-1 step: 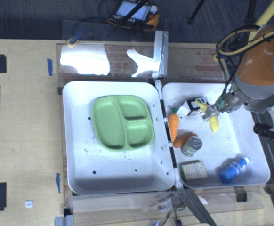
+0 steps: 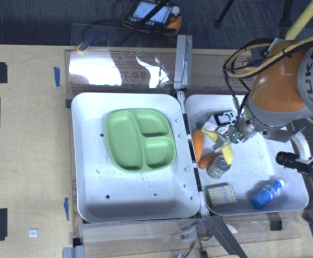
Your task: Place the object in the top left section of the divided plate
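Observation:
A green divided plate [image 2: 140,140] lies in the left bin [image 2: 92,192], with one large section on its left and two smaller ones on its right. All three sections hold nothing. My gripper [image 2: 233,136] hangs low over the right bin [image 2: 291,203], among a cluster of small objects. Just below it lies a yellow banana-shaped piece [image 2: 227,154], and to its left another yellow piece [image 2: 211,135]. An orange carrot [image 2: 198,143] lies by the bin's left wall. The arm's grey and orange wrist [image 2: 277,90] hides the bin's back right part.
In the right bin there is also a small can [image 2: 218,167], a second orange piece [image 2: 207,160], a green-edged sponge [image 2: 221,194], a blue bottle [image 2: 267,193] and a black-and-white card [image 2: 224,118]. A raised divider [image 2: 191,155] separates the two bins.

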